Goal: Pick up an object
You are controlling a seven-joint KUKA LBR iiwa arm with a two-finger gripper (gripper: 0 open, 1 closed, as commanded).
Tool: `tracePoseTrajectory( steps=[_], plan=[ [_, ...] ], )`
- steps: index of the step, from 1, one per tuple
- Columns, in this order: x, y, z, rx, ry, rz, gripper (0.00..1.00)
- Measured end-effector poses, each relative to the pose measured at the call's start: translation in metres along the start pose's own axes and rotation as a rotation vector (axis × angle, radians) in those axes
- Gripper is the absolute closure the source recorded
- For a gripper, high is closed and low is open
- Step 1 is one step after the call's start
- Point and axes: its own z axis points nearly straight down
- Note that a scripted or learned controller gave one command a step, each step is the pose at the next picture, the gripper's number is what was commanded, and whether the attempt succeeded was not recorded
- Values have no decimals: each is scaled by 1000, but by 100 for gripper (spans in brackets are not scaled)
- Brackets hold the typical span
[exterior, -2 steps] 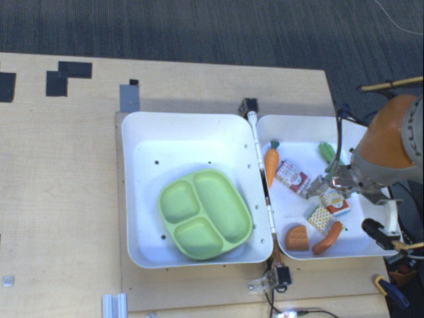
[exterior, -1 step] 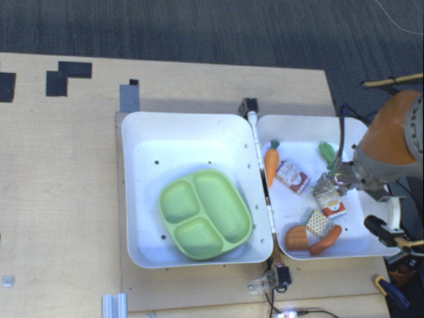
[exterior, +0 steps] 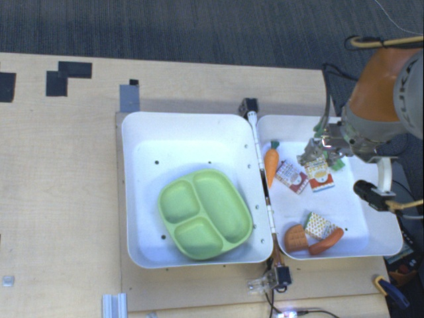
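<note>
Your gripper (exterior: 317,152) hangs low over the right bin (exterior: 384,240), just above a small printed carton (exterior: 318,175); you cannot tell its spread. A smooth tapered carrot (exterior: 271,165) lies nearby.

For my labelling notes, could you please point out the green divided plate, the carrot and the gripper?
green divided plate (exterior: 233,207): camera view, floor of its largest compartment.
carrot (exterior: 270,165): camera view, middle of its orange body.
gripper (exterior: 315,154): camera view, midway between its fingertips.
</note>
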Motion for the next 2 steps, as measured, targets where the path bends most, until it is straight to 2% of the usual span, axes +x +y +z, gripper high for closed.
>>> tracePoseTrajectory(
  steps=[1, 2],
  plan=[
    [92, 4, -50, 1, 1, -1, 100],
    [143, -13, -48, 3, 1, -1, 100]
  ],
)
